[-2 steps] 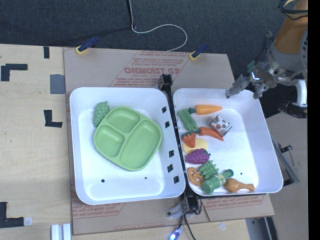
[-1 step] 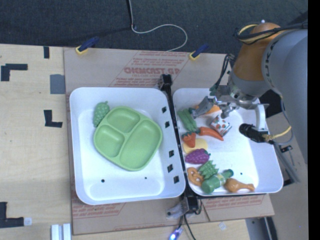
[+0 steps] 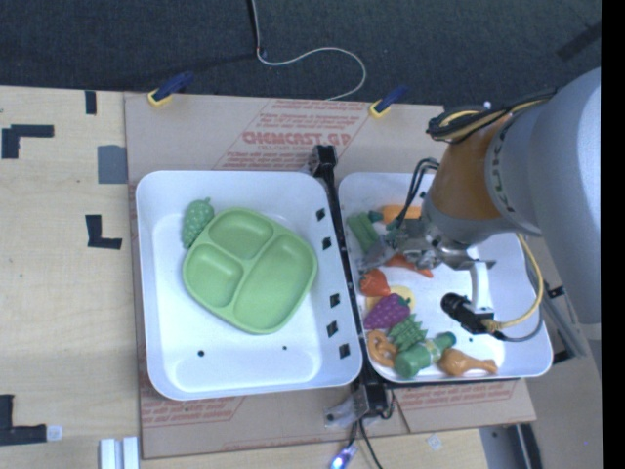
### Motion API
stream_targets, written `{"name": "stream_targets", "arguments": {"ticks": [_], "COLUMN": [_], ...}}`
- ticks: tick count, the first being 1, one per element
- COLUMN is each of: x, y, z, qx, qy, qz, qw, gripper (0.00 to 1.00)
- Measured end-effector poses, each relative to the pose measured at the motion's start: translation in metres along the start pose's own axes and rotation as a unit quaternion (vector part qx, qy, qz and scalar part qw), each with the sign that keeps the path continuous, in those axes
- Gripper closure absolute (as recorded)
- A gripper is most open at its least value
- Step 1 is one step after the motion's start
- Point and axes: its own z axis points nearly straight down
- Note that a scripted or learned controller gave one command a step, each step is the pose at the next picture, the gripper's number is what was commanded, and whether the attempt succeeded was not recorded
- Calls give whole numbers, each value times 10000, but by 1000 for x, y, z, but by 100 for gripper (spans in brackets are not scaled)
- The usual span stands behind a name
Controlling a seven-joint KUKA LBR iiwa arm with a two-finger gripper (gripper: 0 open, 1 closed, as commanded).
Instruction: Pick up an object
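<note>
Gripper [image 3: 383, 249] low in right bin [image 3: 527, 360] | arm angled leftward | fingers apparently among toys

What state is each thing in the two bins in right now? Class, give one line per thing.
green divided plate: flat, right way up, in the left bin.
green grapes: touching the plate's upper left edge.
purple grapes: lying in the right bin.
strawberry: lying just above the purple grapes.
gripper: low over the toys in the right bin.

The grey arm [image 3: 547, 154] reaches in from the right, orange band above the wrist, hand [image 3: 383, 252] lowered leftward.
</note>
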Motion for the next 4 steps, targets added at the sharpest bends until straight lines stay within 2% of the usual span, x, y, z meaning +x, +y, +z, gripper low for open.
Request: {"name": "stream_targets", "arguments": {"ticks": [1, 2, 3, 4], "x": [1, 35, 100, 168], "y": [0, -66, -89, -74], "z": [-10, -103, -209, -356], "qx": [41, 48, 16, -27], "qy": [28, 55, 63, 65], "qz": [-7, -14, -48, -48], "qw": [10000, 10000, 10000, 10000], "gripper": [100, 100, 100, 100]}}
